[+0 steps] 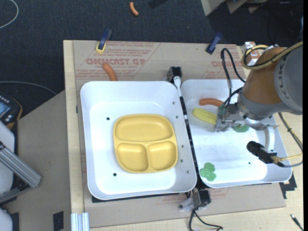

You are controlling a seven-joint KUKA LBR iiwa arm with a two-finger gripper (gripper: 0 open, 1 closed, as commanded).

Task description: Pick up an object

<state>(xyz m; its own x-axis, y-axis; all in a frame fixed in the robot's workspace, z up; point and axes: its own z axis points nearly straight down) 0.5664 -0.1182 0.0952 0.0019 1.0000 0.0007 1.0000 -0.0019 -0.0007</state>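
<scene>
Camera view shows the claw (222, 122) low in the right bin (240, 176), just beside a yellow corn cob (204, 115) near that bin's left wall. Whether it is clenched or released, I cannot tell.

Two white bins sit side by side: the left bin (91, 129) and the right bin (240, 170). One yellow divided plate (144, 142). Three toy sausages: one (211, 101) in the right bin, one (110, 71) on the tabletop (144, 57), one (134, 8) on the floor (57, 13). One corn cob (204, 115). One green leafy piece (208, 171). Two blue clamps (103, 40) (213, 43).
</scene>
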